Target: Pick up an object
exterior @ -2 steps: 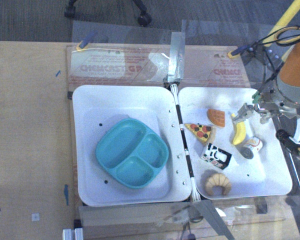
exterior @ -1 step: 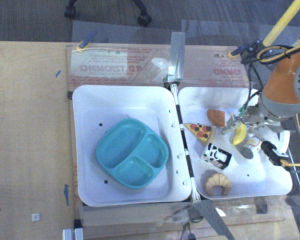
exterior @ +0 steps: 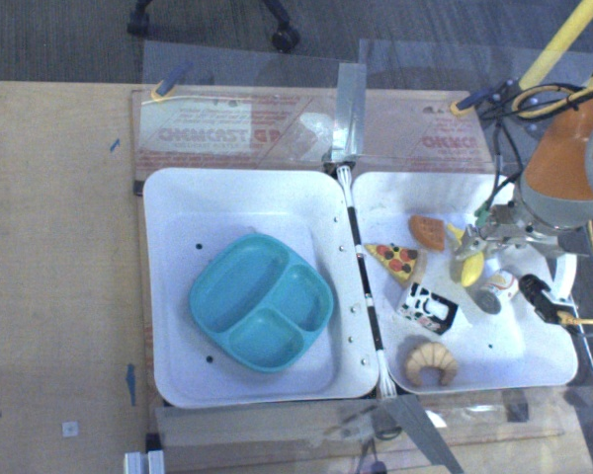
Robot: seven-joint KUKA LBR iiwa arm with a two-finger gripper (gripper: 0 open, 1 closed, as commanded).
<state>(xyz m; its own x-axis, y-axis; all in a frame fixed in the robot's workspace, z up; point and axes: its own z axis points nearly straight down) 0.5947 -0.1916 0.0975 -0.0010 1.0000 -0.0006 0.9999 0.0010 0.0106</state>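
The yellow toy fruit [exterior: 469,269] looks the likeliest target. It lies in the right bin [exterior: 519,358], toward its far right part. The claw [exterior: 478,247] hangs right over the fruit's upper end, so the fruit sits just below it and a touch toward the bin's near side. Its long axis seems to run from the far side to the near side, slightly slanted. I cannot tell from here whether the claw is clenched or released, or whether it touches the fruit.

An orange nugget [exterior: 427,232] and a pizza slice [exterior: 393,258] lie to its left. A black-and-white card [exterior: 428,307] and a croissant [exterior: 431,360] lie nearer the front. A teal divided plate [exterior: 262,301] sits in the left bin [exterior: 178,225].

The panel [exterior: 217,131] behind the bins has red print, too blurred to read. The card's markings are no clearer.
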